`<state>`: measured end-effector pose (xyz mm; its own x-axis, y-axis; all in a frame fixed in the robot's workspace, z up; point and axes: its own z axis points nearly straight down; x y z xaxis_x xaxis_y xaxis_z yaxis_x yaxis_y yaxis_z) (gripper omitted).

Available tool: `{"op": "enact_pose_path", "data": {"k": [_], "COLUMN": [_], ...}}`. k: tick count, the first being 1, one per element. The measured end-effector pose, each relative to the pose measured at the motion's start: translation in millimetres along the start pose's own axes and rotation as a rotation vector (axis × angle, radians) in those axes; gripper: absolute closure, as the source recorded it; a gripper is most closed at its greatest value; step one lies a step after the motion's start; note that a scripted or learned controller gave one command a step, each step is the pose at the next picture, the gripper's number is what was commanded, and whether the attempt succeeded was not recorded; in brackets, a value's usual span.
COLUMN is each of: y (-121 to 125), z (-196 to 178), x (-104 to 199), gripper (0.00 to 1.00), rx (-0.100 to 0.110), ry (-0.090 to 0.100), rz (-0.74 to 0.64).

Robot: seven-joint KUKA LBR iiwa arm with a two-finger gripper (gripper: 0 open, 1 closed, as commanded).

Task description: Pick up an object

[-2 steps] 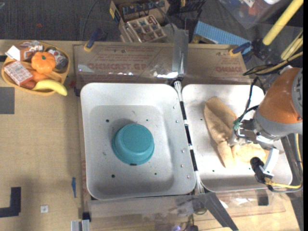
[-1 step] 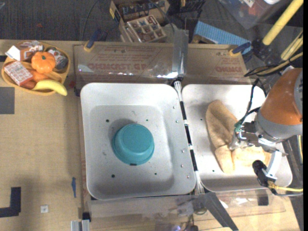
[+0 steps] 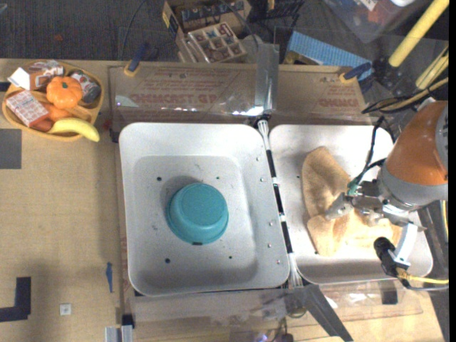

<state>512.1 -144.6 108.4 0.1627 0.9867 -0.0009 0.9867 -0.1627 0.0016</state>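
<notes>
Tan cloth (image 3: 322, 184), crumpled in the right bin (image 3: 285, 148), looks light, limp and easy to bunch, so I judge a raised fold near its middle the best hold; my pincer (image 3: 340, 206) sits low over it, finger state unclear.

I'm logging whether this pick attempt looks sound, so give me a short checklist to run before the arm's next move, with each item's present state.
1. Target in reach: tan cloth lies in the right bin, under the arm. Ok.
2. Tool placement: low over the cloth's middle, near a fold. Ok.
3. Contact with the cloth: cannot tell from this slant.
4. Cloth gripped: nothing seen between the fingers. Cannot tell.
5. Wall clearance: tool sits apart from the divider between bins. Ok.
6. Other object undisturbed: teal bowl sits upside down in the left bin. Ok.
</notes>
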Motion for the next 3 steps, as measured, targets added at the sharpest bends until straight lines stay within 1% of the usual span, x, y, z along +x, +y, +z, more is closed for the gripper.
{"op": "enact_pose_path", "data": {"k": [1, 2, 3], "y": [21, 22, 70], "z": [17, 6, -76], "x": [46, 45, 88], "gripper": [0.00, 1.00, 1.00], "rx": [-0.015, -0.021, 0.001], "ry": [-0.002, -0.001, 0.000], "rz": [-0.091, -0.086, -0.327]}}
